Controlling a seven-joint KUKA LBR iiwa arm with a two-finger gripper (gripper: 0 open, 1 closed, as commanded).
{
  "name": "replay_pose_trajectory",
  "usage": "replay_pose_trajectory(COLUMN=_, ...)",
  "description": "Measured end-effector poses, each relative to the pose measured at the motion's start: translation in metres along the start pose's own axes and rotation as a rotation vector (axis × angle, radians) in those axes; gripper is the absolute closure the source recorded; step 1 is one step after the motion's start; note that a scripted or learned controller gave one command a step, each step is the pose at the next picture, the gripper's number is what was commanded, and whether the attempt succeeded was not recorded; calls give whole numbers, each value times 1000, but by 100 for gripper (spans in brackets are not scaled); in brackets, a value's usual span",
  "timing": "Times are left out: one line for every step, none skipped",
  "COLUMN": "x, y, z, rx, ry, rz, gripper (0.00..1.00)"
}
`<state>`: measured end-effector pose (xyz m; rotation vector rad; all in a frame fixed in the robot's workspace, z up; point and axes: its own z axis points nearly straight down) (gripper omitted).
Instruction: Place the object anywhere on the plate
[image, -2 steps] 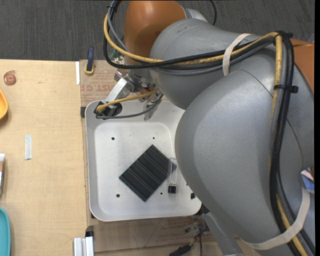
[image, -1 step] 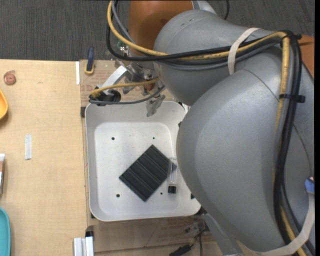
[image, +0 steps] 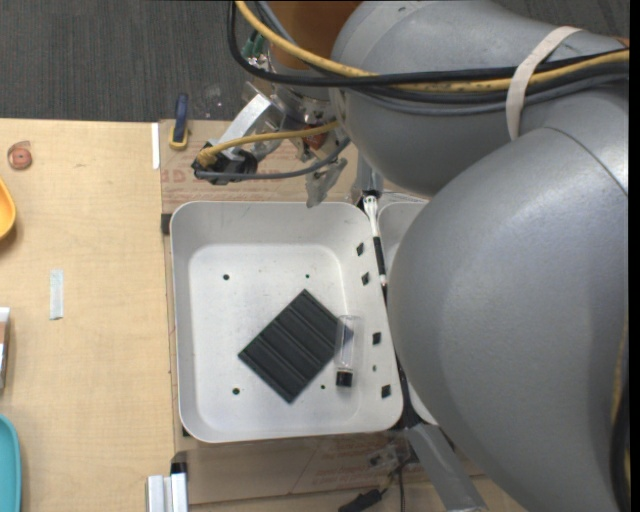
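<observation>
Nearest the viewer, the grey arm (image: 520, 300) covers the right bin. Beyond it, the left white bin (image: 200, 330) holds a dark ribbed plate (image: 290, 345), with a small clear object (image: 345, 350) touching its right edge. Farthest, the end effector (image: 320, 175) hangs above the bin's rear rim; its finger state cannot be determined.

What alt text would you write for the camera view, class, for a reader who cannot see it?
A white bin holds a dark ribbed plate lying flat, with a small clear object at its right edge. The grey arm bulks large over the right side, and its gripper hangs beyond the bin's far rim, apart from both.
</observation>
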<state>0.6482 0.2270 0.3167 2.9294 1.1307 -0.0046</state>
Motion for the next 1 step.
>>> replay_pose_trajectory(x=1, y=-1, z=-35, rx=0, ry=-1, rz=-63, gripper=0)
